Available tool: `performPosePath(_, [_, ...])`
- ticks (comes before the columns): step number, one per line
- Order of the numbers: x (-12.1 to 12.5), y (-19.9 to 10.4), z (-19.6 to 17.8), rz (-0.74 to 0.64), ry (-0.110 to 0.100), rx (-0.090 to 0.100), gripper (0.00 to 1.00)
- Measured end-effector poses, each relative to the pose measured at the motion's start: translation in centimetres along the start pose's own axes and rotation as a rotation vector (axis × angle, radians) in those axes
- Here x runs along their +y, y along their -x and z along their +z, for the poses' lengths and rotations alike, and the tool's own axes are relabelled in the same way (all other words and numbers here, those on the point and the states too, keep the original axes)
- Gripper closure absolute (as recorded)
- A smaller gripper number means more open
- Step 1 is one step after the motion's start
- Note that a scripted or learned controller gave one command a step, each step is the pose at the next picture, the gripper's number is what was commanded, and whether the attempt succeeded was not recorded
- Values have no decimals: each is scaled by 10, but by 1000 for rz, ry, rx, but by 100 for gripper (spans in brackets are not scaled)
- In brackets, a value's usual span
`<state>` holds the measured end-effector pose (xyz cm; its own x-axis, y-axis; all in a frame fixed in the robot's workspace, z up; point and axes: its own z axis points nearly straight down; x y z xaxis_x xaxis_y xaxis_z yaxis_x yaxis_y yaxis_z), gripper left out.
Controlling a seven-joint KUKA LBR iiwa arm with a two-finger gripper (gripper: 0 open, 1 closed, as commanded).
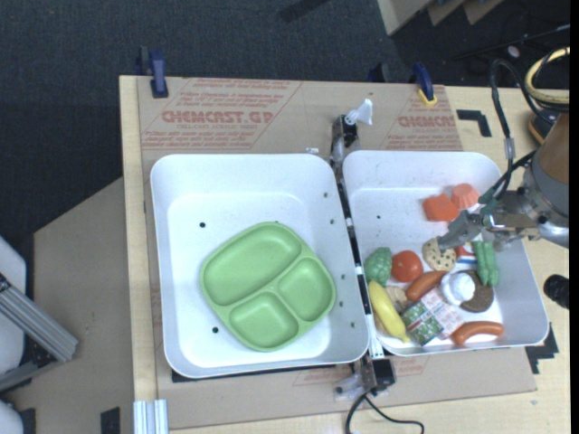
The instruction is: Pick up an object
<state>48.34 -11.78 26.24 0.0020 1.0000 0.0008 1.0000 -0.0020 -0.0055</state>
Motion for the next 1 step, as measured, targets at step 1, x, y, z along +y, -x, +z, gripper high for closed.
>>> performPosePath(1, [25,38,135,3,-12,3,0])
